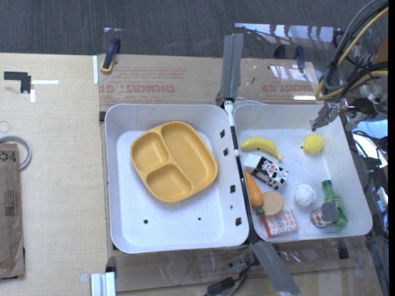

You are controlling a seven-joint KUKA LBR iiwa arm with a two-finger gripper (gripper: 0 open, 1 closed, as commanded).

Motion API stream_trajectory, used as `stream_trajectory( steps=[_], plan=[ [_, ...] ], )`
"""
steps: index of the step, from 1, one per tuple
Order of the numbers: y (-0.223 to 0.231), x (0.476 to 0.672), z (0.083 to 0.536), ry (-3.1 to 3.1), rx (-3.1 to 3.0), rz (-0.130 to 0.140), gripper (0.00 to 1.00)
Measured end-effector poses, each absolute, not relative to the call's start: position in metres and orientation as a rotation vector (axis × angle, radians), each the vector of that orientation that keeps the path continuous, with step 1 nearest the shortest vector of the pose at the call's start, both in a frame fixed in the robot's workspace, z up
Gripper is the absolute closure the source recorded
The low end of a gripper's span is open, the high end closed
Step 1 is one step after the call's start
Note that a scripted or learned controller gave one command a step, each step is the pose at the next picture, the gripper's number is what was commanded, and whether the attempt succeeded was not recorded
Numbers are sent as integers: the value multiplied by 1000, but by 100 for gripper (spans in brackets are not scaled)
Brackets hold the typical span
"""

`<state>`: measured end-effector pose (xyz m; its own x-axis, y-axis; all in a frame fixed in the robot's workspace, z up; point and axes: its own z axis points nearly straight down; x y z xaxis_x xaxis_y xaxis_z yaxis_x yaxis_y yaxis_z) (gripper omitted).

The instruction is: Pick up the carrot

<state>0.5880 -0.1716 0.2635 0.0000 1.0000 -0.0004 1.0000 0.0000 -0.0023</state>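
The carrot (253,190) is orange with a green stub at its near end. It lies along the left wall of the right bin (358,171), between a black-and-white milk carton (267,171) and a tan round cookie (272,201). My gripper (320,121) hangs above the bin's far right corner, well away from the carrot and close to a yellow lemon (313,143). Nothing is visible between its fingers.
A yellow divided plate (173,160) lies in the left bin (123,221). The right bin also holds a banana (261,145), a white ball (304,194), a green bottle (332,200), a small can (322,216) and a red packet (282,223). Cables hang at the upper right.
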Motion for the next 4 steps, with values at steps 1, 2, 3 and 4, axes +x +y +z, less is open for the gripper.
stream_trajectory(
  steps=[1,2,3,4],
  plan=[
    [-135,570,353,-2993,-968,1,0],
    [-30,530,442,-3068,-684,1,0],
    [-153,488,384,-3115,-418,1,0],
    [-76,478,202,-3139,-127,0,0]
  ],
)
